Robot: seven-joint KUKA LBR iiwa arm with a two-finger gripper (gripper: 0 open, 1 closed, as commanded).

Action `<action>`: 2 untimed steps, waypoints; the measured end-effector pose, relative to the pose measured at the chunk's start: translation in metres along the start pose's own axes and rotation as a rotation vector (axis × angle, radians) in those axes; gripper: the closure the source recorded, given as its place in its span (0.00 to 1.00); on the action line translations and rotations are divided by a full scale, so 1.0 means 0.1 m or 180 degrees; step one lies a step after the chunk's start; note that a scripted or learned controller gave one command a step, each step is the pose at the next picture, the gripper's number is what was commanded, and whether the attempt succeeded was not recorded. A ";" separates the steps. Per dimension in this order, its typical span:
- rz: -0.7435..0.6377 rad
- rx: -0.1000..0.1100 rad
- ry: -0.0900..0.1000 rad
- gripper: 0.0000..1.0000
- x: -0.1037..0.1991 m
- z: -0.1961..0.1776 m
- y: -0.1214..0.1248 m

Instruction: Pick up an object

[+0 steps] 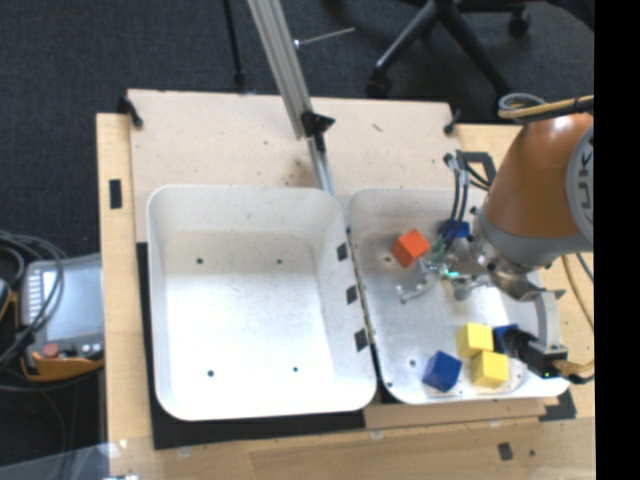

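In the right bin [385, 368], an orange block [410, 247] lies near the upper middle. My gripper [422, 282] hangs low over the bin floor, just below and to the right of the orange block, with nothing visibly held. A blue block [441, 370] rests near the bin's front edge. Two yellow blocks [475, 339] [491, 368] lie to its right, one behind the other. The arm's grey and orange body hides the right part of this bin.
The left bin [250, 298] stands beside the right one, and their walls meet in the middle. A slanted aluminium post [285, 58] rises from behind the bins. A small blue piece [455, 231] shows by the wrist.
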State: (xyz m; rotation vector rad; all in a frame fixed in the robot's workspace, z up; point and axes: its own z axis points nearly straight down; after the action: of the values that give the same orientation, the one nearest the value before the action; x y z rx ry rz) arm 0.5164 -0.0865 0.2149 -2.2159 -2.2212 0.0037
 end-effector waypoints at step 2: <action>0.0016 0.0001 -0.0006 0.00 0.01 0.56 0.09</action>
State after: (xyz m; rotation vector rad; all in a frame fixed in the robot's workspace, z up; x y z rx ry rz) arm 0.5253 -0.0859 0.1588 -2.2222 -2.2166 0.0062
